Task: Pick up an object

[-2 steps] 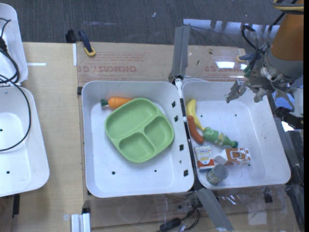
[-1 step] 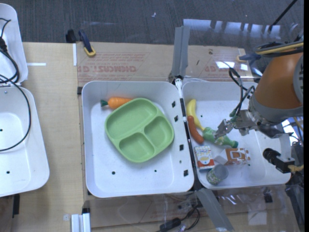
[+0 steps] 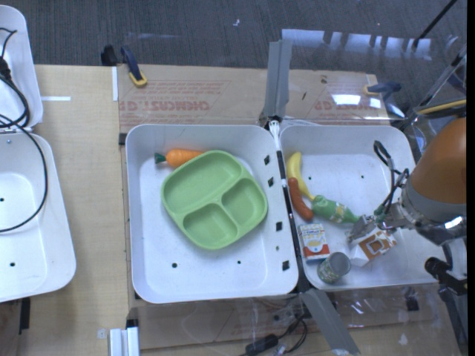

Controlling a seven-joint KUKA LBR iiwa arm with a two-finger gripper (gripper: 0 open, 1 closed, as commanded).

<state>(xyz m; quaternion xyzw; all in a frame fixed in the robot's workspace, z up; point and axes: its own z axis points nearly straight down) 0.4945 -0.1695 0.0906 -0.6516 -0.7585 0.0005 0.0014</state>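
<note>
My gripper (image 3: 366,233) is low in the right bin (image 3: 349,158), at its front right, hanging from the grey arm with the orange band (image 3: 445,162). It sits right over a small white and orange carton (image 3: 377,248), and I cannot tell whether it touches it. Just to its left a green bottle (image 3: 334,211) lies on its side. A yellow banana (image 3: 295,166) and a reddish sausage (image 3: 300,200) lie along the bin's left wall. A small juice box (image 3: 315,241) and a grey can (image 3: 335,267) rest near the front edge.
The left bin (image 3: 148,258) holds a green divided plate (image 3: 214,198) with a toy carrot (image 3: 178,156) at its back left corner. A white tub (image 3: 22,221) with black cables stands at the far left. Cables and clamps hang at the right bin's back right.
</note>
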